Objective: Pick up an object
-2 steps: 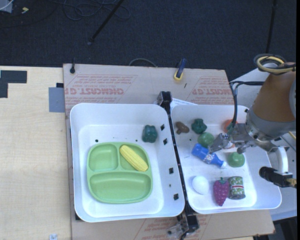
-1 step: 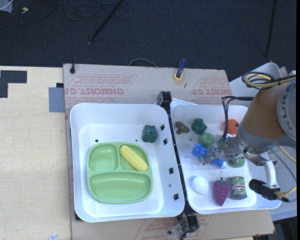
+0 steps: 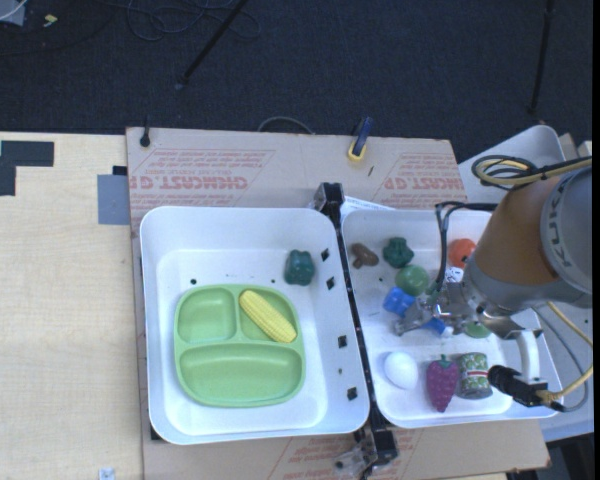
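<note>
- Objects for picking lie in the right bin, the one the arm reaches into from the right.
- Nearest the camera, along that bin's front edge, a white egg, a purple grape bunch and a small printed can sit in a row, the grapes touching the can.
- Gripper is down in the middle of the right bin, metal parts just above the egg and grapes; the fingers' spread cannot be told from this view, and nothing is seen between them.
- A blue block lies just beside the gripper on its left, and a green round item sits just behind that.
- Farther back in the same bin are a dark green lumpy item, a brown piece near the dividing wall, and an orange item partly hidden by the arm.
- Left bin holds a green divided plate with a yellow corn cob in its upper right compartment.
- A dark green toy rests on the bin floor behind the plate, apart from it.
- Both bins stand on a cardboard sheet on the bench.
</note>
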